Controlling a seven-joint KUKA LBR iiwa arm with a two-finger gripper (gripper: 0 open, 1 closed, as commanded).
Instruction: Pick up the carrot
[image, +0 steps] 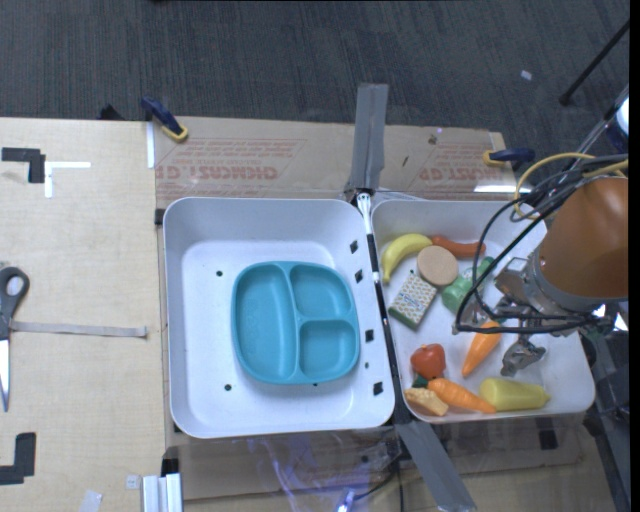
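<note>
Two orange carrot-like toys lie in the right bin (575, 395). One carrot (481, 348) stands slanted in the middle of the bin, its tip pointing down and left. The other carrot (462, 394) lies flat near the front wall, between a tomato and a yellow piece. My gripper (522, 355) hangs low in the bin just right of the slanted carrot, very close to it or touching it. The arm's orange band (595, 240) covers the bin's right side and hides how the gripper stands.
The right bin also holds a banana (404, 251), a tan disc (437, 265), a cracker box (413, 298), a green toy (460, 290), a red tomato (428, 360) and a yellow piece (514, 393). A teal divided plate (296, 322) lies in the left bin (190, 330).
</note>
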